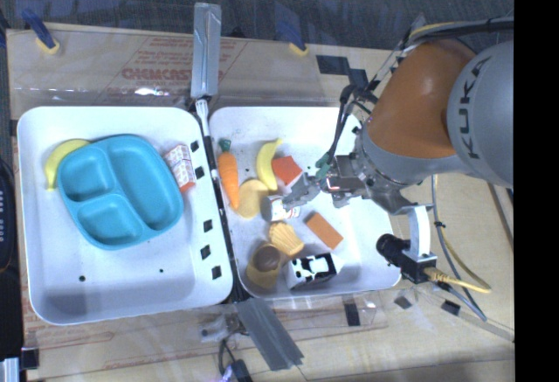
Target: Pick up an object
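In the left bin I see a blue plastic divided tray (120,190). In the right bin, frame centre, an orange toy carrot (229,180) lies with its long axis near vertical, green tip up. It sits left of the two-finger gripper (293,195); whether that is wide or narrow I cannot tell.

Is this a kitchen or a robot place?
Probably a robot lab, not a kitchen. A big KUKA arm reaches over two white bins on a bench, and the carrot and banana look like toys.
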